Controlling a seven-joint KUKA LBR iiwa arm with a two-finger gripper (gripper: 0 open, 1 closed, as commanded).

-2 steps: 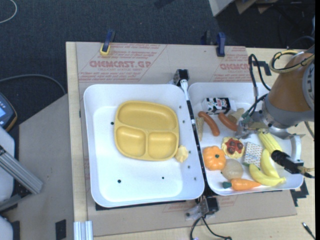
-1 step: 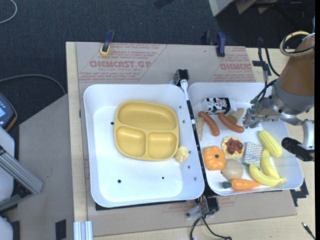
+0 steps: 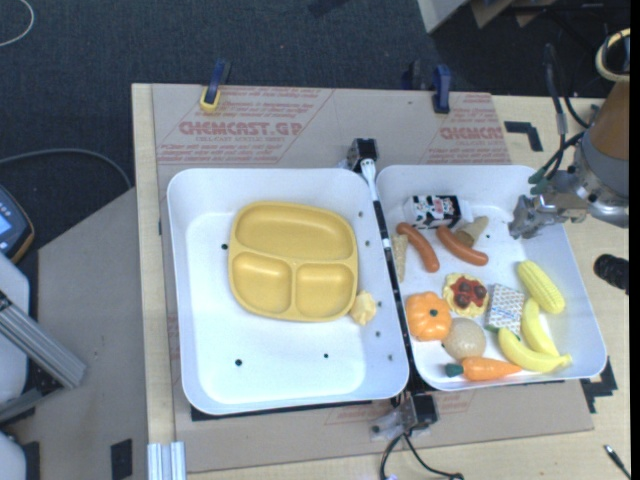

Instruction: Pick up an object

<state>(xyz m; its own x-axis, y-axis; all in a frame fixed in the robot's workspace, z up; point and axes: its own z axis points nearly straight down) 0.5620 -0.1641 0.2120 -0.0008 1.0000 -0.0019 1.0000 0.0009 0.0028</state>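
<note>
Bench top of pale board (image 3: 300,118) carries two shallow white bins side by side. The left white bin (image 3: 200,368) holds a yellow plastic three-compartment plate (image 3: 293,260), with a small pale yellow lump (image 3: 363,308) just beside the plate's lower right corner. The right white bin (image 3: 585,308) holds a crowd of toy food: a black-and-white cow-patterned carton (image 3: 434,209) near the top, two red-orange sausages (image 3: 418,247) and (image 3: 463,247) lying slanted below it, an orange pumpkin (image 3: 430,317), a small pizza slice with red topping (image 3: 467,292), a silvery-blue wrapped block (image 3: 505,307), a beige round ball (image 3: 464,340), an orange carrot (image 3: 489,369) along the bottom wall, a yellow corn cob (image 3: 540,286) and a yellow banana (image 3: 533,344) toward the right side. The grey metal gripper (image 3: 527,217) hangs over the upper right part of the right bin, above the corn cob and right of the sausages, touching none of the toys. Nothing sits between its fingers, but whether they are spread or closed cannot be made out.
</note>
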